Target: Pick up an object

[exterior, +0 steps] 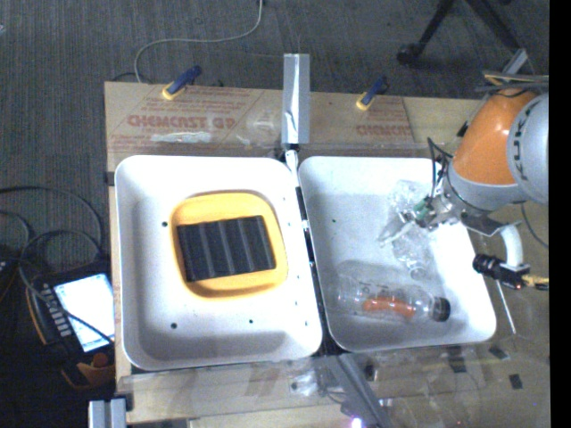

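In the right bin (352, 190) a clear plastic bottle (388, 300) lies on its side near the front, with something orange inside it. A crumpled clear plastic piece (406, 221) sits toward the bin's right side. My gripper (430, 212) hangs low over the right edge of that clear piece, at the end of the grey arm with the orange band (500, 145). Whether it touches the plastic is too unclear to tell. In the left bin (143, 194) lies a yellow-rimmed flat object with a black ribbed centre (227, 243).
A metal post (294, 105) stands behind the divider between the bins. Two blue-and-yellow clamps (181, 81) hold the board at the back. A black cable end (500, 270) hangs off the arm beside the right bin's right wall.
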Available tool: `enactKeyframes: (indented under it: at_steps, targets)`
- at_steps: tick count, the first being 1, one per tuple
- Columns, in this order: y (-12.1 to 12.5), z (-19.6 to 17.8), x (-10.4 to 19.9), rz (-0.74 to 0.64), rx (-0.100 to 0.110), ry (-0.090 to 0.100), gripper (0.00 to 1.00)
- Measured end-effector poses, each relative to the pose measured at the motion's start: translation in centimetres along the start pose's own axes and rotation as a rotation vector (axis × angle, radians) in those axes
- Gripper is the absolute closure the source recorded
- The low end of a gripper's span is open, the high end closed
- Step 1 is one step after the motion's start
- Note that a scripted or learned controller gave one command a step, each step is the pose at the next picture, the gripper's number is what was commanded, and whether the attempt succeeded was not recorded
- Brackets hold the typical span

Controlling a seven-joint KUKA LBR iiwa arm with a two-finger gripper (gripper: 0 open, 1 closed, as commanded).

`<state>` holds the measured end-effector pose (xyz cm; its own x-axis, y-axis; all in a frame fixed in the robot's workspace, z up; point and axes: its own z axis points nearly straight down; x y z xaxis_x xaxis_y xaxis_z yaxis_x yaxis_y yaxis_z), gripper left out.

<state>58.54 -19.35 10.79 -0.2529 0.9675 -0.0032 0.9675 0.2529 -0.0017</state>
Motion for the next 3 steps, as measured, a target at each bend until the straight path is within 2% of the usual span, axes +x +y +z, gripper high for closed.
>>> enactKeyframes:
  at_steps: [1, 2, 3]
  targets:
    - [-1.8, 1.5, 0.4, -0.021, -0.018, -0.007, 0.0]
    - [-1.5, 0.5, 0.6, -0.023, -0.023, -0.003, 1.0]
    - [1.4, -6.2, 3.8, 0.286, 0.0, 0.002, 1.0]
